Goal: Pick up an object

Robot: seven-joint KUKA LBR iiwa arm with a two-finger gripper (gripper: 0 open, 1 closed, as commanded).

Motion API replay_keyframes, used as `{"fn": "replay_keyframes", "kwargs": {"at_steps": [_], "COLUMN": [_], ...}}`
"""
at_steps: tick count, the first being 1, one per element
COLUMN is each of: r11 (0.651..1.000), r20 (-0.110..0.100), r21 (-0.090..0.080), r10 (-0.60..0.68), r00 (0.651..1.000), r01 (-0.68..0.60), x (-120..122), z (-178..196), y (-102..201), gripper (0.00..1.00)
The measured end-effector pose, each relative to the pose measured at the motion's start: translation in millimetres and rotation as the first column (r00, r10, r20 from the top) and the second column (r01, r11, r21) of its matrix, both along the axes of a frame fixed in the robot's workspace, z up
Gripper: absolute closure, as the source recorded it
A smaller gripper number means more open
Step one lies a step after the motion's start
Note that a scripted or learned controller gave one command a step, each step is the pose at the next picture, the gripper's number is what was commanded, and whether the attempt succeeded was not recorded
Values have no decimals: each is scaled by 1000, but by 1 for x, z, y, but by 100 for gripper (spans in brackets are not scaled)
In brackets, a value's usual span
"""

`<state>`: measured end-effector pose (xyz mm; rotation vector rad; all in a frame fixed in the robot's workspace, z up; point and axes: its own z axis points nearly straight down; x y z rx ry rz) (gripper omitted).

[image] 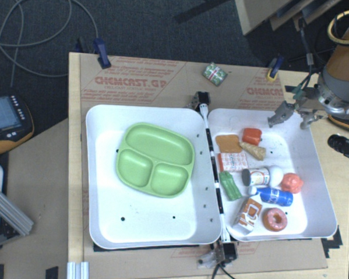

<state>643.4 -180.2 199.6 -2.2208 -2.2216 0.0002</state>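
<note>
My gripper [293,116] hangs over the back edge of the right bin [317,190], open, its two fingers spread with nothing between them. Below and left of it lie a red block [252,135], a tan piece [253,149] and a brown slab [227,143]. Farther forward in the same bin are a labelled packet [233,162], a white can on its side [257,177], a red-pink ball [292,182], a blue can [276,197], a green bar [230,186], a pink doughnut [275,219] and an orange-white carton [249,214].
The left bin [101,208] holds a green three-part plate [156,159]. A small green-wrapped thing [214,74] lies on the cardboard behind the bins. Blue clamps [101,52] grip the board's back edge. A black divider clip [201,99] sits between the bins.
</note>
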Motion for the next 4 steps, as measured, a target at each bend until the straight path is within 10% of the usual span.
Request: {"fn": "replay_keyframes", "kwargs": {"at_steps": [1,2,4], "r11": [1000,1000,1000], "r20": [3,2,-2], "r21": [-1,-1,0], "r10": [0,1,-2], "r00": [1000,1000,1000], "r01": [0,-1,2], "x": [-55,11,-132], "z": [-112,-114,-115], "y": [35,41,41], "gripper": [0,0,0]}}
